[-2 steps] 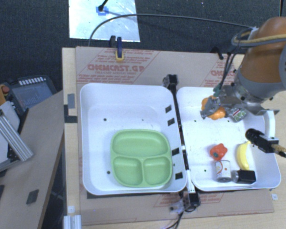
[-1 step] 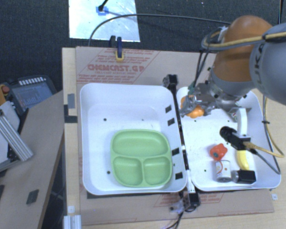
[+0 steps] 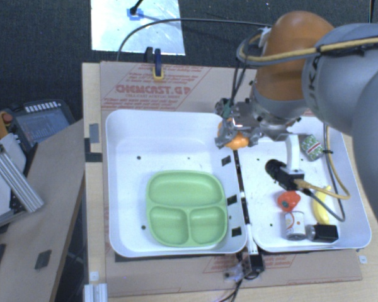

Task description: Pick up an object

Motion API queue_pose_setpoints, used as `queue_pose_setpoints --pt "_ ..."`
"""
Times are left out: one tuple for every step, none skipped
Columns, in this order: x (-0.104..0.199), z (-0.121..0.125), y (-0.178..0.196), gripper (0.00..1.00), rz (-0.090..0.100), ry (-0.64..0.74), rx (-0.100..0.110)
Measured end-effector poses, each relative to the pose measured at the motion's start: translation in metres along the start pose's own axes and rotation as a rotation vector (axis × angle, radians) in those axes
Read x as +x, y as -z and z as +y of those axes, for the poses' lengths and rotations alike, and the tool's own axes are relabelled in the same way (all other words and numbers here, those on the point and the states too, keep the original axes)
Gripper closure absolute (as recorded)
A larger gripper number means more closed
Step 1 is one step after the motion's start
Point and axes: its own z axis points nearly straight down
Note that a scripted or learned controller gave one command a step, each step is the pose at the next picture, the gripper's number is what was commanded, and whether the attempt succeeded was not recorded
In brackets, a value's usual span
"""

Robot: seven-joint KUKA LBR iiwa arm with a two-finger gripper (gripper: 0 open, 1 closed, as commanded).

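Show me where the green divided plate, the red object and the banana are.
green divided plate (image 3: 186, 207): camera view, middle divider.
red object (image 3: 289, 200): camera view, its centre.
banana (image 3: 321, 211): camera view, yellow body.

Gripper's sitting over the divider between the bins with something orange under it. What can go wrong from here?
1. The gripper hangs at the seam between the two shallow white bins, so the small orange object beneath it could drop on the wrong side or snag the rim.
2. The view does not settle whether the orange object is actually gripped; a lift may come up empty.
3. The yellow cable loops near the right bin's clutter and could drag items.
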Motion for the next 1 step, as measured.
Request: queue_pose_setpoints --pt "0.0485 0.0084 -0.0020 1.00 0.000 0.000 0.001"
